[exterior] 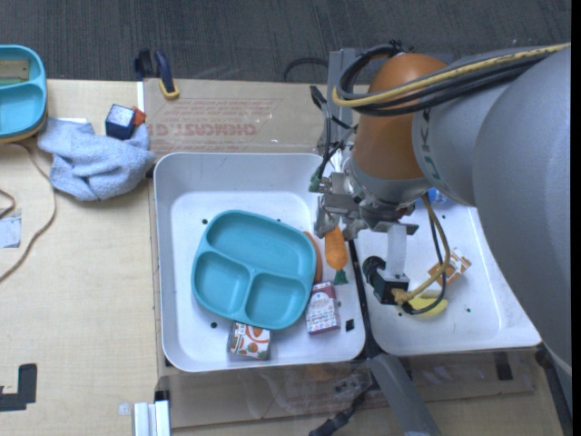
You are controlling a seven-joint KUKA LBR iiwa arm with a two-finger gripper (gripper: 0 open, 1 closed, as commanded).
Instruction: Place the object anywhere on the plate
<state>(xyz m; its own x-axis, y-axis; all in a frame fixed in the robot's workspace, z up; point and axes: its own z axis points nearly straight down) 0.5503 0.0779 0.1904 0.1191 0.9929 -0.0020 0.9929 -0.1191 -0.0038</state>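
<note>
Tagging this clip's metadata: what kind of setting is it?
Probably a robotics lab bench: a wooden bench bearing two shallow white bins, toy items scattered around a teal plate, and cabled arm hardware overhead.

Even overhead light, soft shadows, slightly soft focus

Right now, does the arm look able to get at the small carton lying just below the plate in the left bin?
Probably yes. The carton lies uncovered on the bin floor, beside the plate, with nothing on top. The tool hangs close by, near the carrot.
</note>
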